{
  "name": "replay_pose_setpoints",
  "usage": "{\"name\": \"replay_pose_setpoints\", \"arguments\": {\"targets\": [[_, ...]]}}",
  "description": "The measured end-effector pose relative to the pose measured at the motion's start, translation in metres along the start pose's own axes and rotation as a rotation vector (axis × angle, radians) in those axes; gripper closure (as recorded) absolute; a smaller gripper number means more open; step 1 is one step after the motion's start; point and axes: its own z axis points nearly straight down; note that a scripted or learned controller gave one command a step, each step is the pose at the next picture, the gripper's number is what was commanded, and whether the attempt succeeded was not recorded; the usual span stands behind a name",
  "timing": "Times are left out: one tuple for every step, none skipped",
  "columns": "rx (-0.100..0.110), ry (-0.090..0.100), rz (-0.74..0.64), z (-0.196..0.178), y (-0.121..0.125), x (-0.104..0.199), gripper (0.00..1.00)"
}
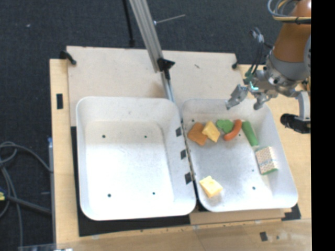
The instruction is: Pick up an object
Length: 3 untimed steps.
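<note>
My gripper [246,101] hangs above the far edge of the right bin [282,192], its two fingers spread apart with nothing between them. Just below it in the bin lies a cluster: an orange-brown block [197,134], a yellow block [211,131], a green piece [225,125], an orange-red carrot-like piece [233,130] and a green stick [249,133]. Further right rests a speckled pale box [266,160]. A second yellow block [210,186] sits near the bin's front left corner.
The left bin [89,192] stands beside the right one. A slanted metal rail [147,30] rises from the back of the bench between the bins. The arm's orange band [290,41] is at the upper right.
</note>
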Motion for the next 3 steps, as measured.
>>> {"name": "replay_pose_setpoints", "arguments": {"targets": [[-0.004, -0.003, -0.002, -0.003, 0.001, -0.001, 0.0], [0.001, -0.004, 0.004, 0.056, 0.001, -0.01, 0.0], [-0.001, -0.004, 0.002, 0.099, 0.004, -0.01, 0.0]]}}
